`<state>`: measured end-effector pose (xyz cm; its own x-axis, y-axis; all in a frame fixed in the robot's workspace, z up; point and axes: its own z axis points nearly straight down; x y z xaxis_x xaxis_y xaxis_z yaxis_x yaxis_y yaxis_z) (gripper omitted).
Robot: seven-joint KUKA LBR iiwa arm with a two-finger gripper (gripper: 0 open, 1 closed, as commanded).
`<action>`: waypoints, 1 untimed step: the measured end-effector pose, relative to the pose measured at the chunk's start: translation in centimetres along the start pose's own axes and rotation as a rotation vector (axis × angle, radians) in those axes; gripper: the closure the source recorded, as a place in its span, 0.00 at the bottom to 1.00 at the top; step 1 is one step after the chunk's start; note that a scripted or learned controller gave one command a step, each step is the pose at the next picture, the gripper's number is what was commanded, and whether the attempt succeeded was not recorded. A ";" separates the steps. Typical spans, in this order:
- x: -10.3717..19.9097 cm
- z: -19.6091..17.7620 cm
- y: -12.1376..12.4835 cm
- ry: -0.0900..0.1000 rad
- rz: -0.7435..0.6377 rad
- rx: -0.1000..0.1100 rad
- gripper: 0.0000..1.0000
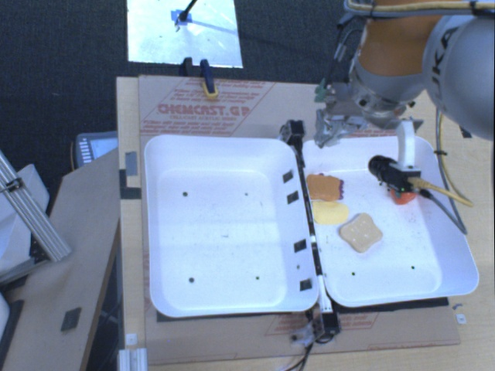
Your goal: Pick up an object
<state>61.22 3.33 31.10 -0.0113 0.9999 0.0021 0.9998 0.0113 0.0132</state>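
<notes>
Clearly the gripper (331,134), whose opening I cannot tell, hangs at the far rim of the right bin (441,273), and the orange slice (324,187) lies nearer the camera, just below it

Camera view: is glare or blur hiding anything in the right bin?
Camera view: the right bin is evenly lit and its items read clearly, the toast slice included; the left bin looks bright but not washed out; the gripper is slightly soft and shadowed, so its jaws are hard to read.
</notes>
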 end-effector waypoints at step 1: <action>4.6 -16.8 0.9 0.002 0.002 -0.009 1.00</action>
<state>61.84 7.87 47.93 -0.0092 1.0000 0.0037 0.9997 0.0091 0.0218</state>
